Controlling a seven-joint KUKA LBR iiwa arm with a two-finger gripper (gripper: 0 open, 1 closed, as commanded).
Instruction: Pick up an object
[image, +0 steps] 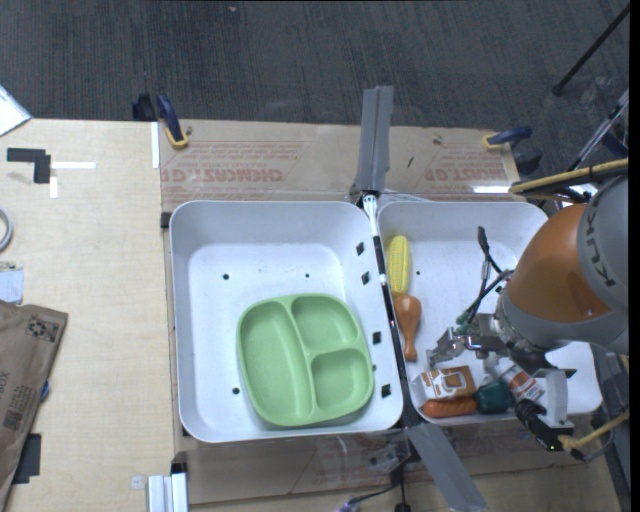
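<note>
The right bin (445, 235) holds a yellow corn cob (398, 264) along its left wall, with a brown drumstick-shaped toy (408, 321) just below it. Near the front wall lie a small orange-and-white box (447, 382), an orange sausage-like piece (447, 407) and a dark green item (493, 398). My gripper (468, 346) hangs low in this bin, just above and right of the box. The arm's orange band and grey wrist cover the bin's right side.
In the left bin (200, 270) lies a light green divided plate (302, 358). A grey divider post (375, 140) rises between the bins at the back. Cables run along the arm at the right. Cardboard lies behind the bins.
</note>
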